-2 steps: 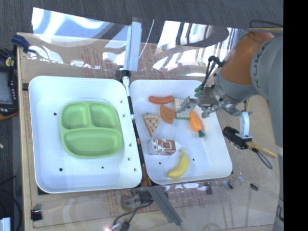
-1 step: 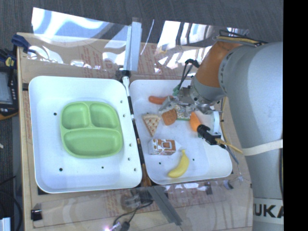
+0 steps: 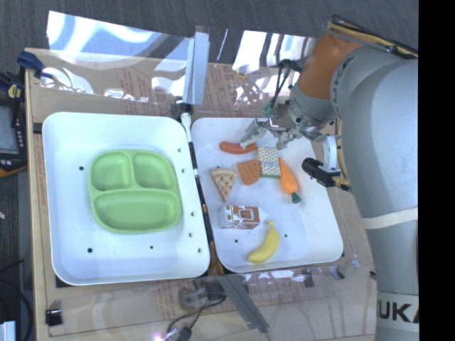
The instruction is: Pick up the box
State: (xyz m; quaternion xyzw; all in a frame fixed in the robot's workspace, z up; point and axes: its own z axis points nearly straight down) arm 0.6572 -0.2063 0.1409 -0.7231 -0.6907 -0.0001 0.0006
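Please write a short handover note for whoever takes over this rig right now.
Gripper: at the far end of the right bin, over the sausage, with nothing between its fingers.
Box: lying in the right bin nearer the front, beside the banana. The carrot lies nearby.
Green plate: in the left bin.
Done: nothing lifted.
Left: reach the box, grasp it, raise it.

Hand [image 3: 264, 135] above the right bin [image 3: 320, 240] — box [image 3: 239, 217] lies apart

Colours and patterns

Both bins [image 3: 64, 190] white. Divided plate [image 3: 135, 190] light green. Box [image 3: 239, 217] white with orange-brown print. Banana [image 3: 265, 245] yellow. Carrot [image 3: 287, 178] orange, green tip. Sausage [image 3: 237, 148] red-orange. Small packet [image 3: 268, 162] with checkered teal-and-white pattern. Arm [image 3: 370, 119] grey, orange band.
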